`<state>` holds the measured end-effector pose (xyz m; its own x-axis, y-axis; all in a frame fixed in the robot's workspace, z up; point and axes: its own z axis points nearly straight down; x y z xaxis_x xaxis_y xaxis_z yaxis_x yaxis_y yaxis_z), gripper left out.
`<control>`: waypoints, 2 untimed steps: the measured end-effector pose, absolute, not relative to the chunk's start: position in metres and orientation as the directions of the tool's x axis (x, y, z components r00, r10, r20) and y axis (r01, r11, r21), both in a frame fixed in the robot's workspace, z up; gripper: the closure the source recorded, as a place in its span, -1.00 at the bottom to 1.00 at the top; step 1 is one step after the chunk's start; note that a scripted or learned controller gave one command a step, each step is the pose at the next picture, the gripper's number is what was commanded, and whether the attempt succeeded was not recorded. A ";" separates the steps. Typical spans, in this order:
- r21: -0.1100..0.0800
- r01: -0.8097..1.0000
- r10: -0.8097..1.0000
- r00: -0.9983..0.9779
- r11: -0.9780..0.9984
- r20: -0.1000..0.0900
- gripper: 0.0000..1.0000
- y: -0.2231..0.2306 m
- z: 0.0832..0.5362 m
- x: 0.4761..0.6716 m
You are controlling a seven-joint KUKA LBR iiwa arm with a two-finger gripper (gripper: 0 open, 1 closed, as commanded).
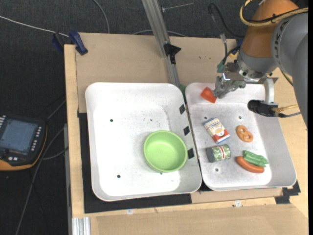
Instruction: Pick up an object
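Dark carpet surrounds the wooden bench point(127, 53), and on it the two white bins sit side by side: the left bin point(107, 131) with a green bowl point(165, 151) resting toward its near right corner, and the right bin point(279, 146) with the smaller things scattered in it. My gripper point(224, 88) is down over the far left corner of that right bin, just beside an orange-red block point(209, 95) that lies close to the bin's rim. The block looks to be at or against my tips on their left side, but I cannot tell from this slant whether I am spread, pinched, or actually have it between them, so I would not call it held. Nearer the front of the bin lie a small red-and-white carton point(215, 129), a pretzel point(244, 133), a dark can with a green label point(218, 153), and a sausage with a green pepper-like piece point(253, 161) touching it; all of these sit flat on the bin floor, apart from me. As I judge it, the reach and the descent are done and the block is the likely target, but the pick itself is unproven: nothing is visibly off the floor. What remains is a sure grasp and a lift clear of the bin, and with the block so near the corner wall it may simply be nudged aside.
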<state>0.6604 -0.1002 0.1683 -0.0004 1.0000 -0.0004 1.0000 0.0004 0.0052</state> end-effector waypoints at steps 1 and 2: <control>0.007 1.000 1.000 0.000 0.000 -0.001 1.00 -0.101 0.232 0.660; 0.002 1.000 1.000 0.000 0.000 0.000 1.00 -0.101 0.242 0.661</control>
<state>0.6606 -0.1008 0.2419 -0.0004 1.0000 0.0000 1.0000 0.0004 0.0017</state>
